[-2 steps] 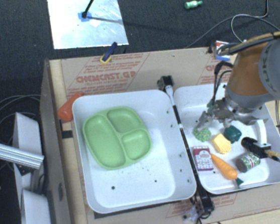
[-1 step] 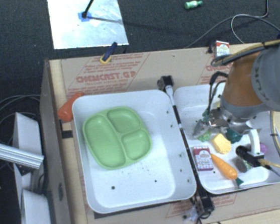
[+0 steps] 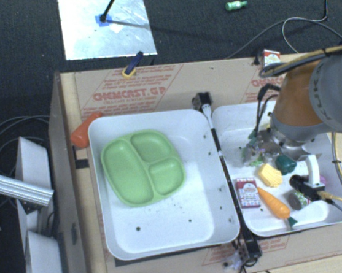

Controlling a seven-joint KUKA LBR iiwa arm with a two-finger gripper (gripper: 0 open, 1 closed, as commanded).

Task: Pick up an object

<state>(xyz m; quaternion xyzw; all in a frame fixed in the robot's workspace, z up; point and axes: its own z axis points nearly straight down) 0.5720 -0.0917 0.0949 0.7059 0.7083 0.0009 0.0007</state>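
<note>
Camera view: smooth green 3-compartment plate (image 3: 142, 167).

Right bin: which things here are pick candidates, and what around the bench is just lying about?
Job:
right bin
carrot
yellow block
red card
teal piece
tool

Lying about:
green tray in left bin
orange piece
green bottle
foil sheet
</note>
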